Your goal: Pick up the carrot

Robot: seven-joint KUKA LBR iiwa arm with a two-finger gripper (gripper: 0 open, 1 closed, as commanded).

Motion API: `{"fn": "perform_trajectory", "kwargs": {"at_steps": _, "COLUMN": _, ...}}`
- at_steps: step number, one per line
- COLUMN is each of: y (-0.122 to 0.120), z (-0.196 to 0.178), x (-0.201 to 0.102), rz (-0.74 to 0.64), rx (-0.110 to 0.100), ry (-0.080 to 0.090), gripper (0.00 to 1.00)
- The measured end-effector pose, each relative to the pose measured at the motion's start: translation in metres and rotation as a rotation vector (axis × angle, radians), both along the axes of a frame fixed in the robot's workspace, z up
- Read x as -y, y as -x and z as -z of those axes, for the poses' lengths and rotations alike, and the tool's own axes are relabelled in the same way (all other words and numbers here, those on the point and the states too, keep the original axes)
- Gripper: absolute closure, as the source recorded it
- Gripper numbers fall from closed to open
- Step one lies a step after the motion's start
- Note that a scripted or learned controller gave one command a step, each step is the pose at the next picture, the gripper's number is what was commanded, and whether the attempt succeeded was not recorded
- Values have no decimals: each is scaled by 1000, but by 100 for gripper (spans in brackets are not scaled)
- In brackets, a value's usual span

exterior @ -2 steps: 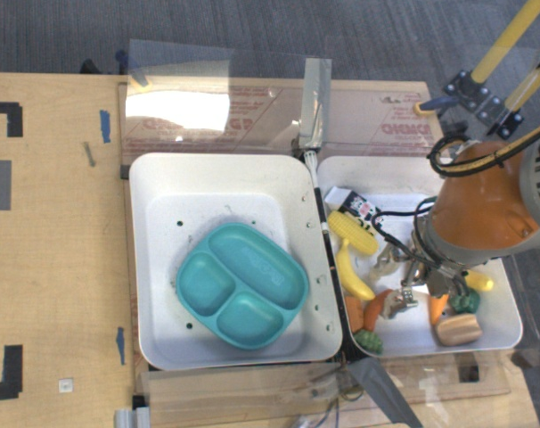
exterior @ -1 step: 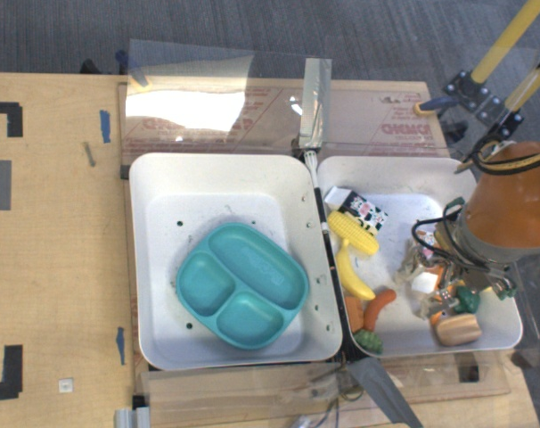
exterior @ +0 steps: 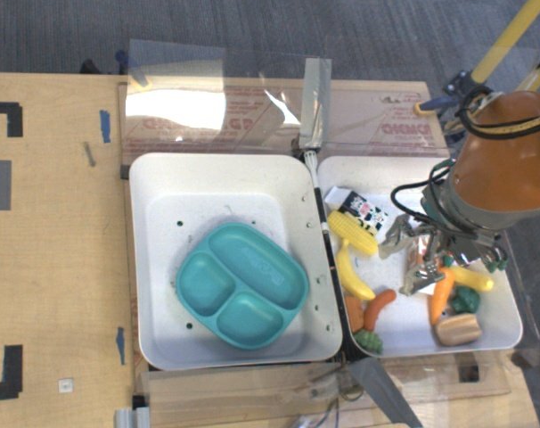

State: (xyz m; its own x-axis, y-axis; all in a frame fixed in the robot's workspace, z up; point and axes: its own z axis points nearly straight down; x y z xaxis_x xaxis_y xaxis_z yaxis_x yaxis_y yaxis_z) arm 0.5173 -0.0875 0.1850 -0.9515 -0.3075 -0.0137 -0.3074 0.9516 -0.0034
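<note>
The carrot (exterior: 440, 299) is orange, tapered and stubby, lying in the right bin (exterior: 506, 337) just above a tan bread-like piece (exterior: 457, 329) and beside a dark green item (exterior: 464, 300). The gripper (exterior: 419, 259) hangs directly left of it; how far it is open cannot be told. The arm (exterior: 500, 163) hides the bin's upper right. A similar orange piece (exterior: 377, 308) lies near the bin's left edge.
</note>
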Motion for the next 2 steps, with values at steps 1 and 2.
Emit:
{"fn": "perform_trajectory", "kwargs": {"at_steps": 1, "y": -13, "z": 96, "x": 66, "rz": -191, "rx": -7, "ry": 2, "gripper": 100}}
{"fn": "perform_trajectory", "kwargs": {"at_steps": 2, "y": -9, "z": 97, "x": 83, "rz": -1139, "rx": -2, "ry": 11, "gripper": 100}}
